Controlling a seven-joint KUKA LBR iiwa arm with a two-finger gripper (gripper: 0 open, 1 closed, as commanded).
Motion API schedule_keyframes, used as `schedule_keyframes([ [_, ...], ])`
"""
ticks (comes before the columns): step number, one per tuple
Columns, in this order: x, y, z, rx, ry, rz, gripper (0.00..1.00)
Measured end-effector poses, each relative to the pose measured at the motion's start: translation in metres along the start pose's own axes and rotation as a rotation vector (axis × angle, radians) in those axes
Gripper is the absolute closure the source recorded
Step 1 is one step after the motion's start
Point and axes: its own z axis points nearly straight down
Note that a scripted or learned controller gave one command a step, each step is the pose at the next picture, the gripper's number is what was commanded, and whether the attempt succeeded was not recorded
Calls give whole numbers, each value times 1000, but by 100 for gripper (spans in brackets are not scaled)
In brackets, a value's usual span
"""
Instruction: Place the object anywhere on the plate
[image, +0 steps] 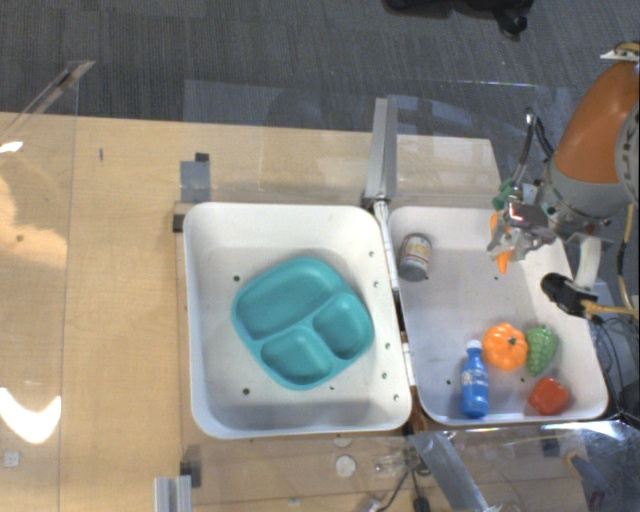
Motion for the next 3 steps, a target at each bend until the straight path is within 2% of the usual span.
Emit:
schedule_keyframes([
  [1,77,-34,0,3,2,47,100],
  [2,134,-99,3,3,3,-124,100],
  [3,199,-136,22,2,4,-362,100],
])
